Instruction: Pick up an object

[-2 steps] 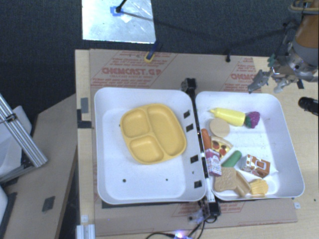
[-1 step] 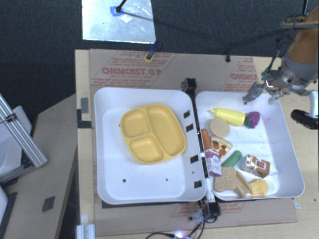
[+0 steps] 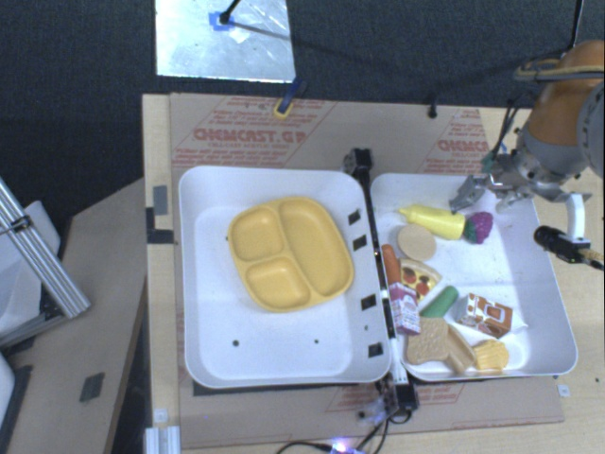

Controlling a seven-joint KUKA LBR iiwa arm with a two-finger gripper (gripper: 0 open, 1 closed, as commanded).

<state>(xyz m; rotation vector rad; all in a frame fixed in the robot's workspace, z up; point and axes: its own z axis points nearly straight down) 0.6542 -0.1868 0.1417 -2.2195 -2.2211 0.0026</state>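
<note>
Item 1, candidate for pick-up: yellow toy squash (image 3: 433, 220), lying on its side in the right bin (image 3: 539, 291), just below and to the camera-left of my gripper (image 3: 480, 189). I judge it a light, hollow, stiff plastic with a smooth, slippery skin; the best hold looks to be across its narrower neck, where my fingers can span it without it rolling.

Item 2: purple toy piece (image 3: 480, 226), touching the squash's end, directly beneath my gripper. Small and rounded; likely to squirt out of a pinch.

Item 3: my gripper, hovering over the upper part of the right bin, nothing between its fingers. Whether the fingers are spread or closed I cannot tell.

Item 4: round beige disc (image 3: 416, 244), just beyond the squash from my gripper.

Item 5: orange carrot (image 3: 390, 261) and pizza slice (image 3: 417, 277), further off toward the divider.

Item 6: green piece (image 3: 439, 302), small printed carton (image 3: 488, 315), tan biscuit shapes (image 3: 444, 343), crowded in the near end of the bin, well apart from my gripper.

Item 7: left bin (image 3: 208, 348), holding a yellow compartment tray (image 3: 286, 253), far across from my gripper.

Item 8: bench (image 3: 113, 244) under both bins.
</note>
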